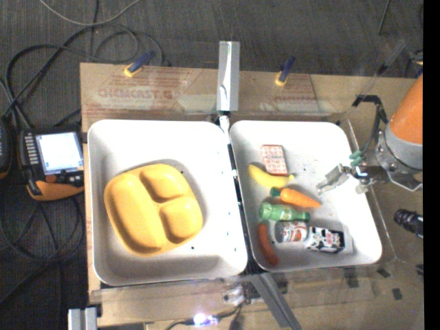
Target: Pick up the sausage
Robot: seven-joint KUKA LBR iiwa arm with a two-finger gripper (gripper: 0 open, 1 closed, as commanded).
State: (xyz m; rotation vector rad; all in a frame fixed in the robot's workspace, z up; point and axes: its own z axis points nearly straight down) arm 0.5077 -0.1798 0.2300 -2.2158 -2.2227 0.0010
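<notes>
The sausage [267, 245] is a short reddish-brown link lying along the left wall of the right bin [357, 215], near its front corner. It lies free, just left of a red-and-white can [292, 233]. My gripper [332, 179] hangs over the right part of the same bin, reaching in from the right. It is well apart from the sausage, up and to the right of it, and nothing shows in its grasp.
The right bin also holds a pink box [273, 159], a banana [267, 177], a carrot [300, 198], a green bottle [282, 214] and a black-and-white carton [325, 240]. In the left bin [103, 139] lies a yellow divided plate [155, 206].
</notes>
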